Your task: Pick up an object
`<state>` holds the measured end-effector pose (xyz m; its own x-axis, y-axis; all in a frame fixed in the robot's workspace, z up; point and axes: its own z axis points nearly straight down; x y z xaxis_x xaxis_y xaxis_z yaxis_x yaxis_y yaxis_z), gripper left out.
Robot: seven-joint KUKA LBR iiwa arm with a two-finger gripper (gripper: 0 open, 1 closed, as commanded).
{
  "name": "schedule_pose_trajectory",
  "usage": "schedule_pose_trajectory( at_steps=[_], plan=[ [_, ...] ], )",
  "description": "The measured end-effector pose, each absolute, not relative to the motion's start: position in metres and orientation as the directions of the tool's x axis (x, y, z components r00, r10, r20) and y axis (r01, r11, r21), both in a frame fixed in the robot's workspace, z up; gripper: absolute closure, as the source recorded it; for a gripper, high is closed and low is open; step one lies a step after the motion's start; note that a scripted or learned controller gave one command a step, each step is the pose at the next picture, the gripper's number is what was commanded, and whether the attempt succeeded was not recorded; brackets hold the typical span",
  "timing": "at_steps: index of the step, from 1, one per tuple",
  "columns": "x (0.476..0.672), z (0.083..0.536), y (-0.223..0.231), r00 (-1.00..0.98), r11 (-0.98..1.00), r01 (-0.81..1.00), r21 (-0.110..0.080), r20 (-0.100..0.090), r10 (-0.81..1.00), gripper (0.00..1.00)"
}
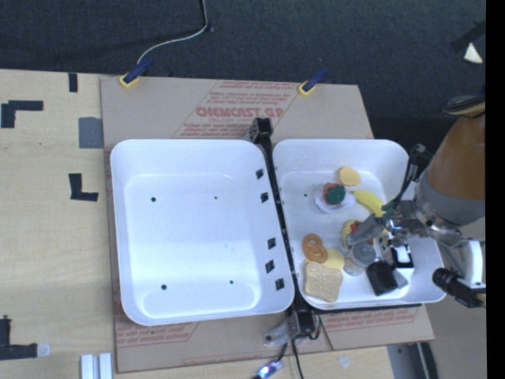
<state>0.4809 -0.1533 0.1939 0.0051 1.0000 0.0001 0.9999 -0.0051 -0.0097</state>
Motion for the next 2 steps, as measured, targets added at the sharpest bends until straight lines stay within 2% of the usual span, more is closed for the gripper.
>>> schedule_pose_trajectory(
  at_steps=[1,2],
  plan=[
    [0.5322,0.1047,-0.1906,-0.001,0.001,1.0,0.0,0.001,1.0,0.0],
    [0.5323,0.1124,-0.1905,0.0,0.0,1.0,-0.002,0.002,1.0,1.0]
  ],
)
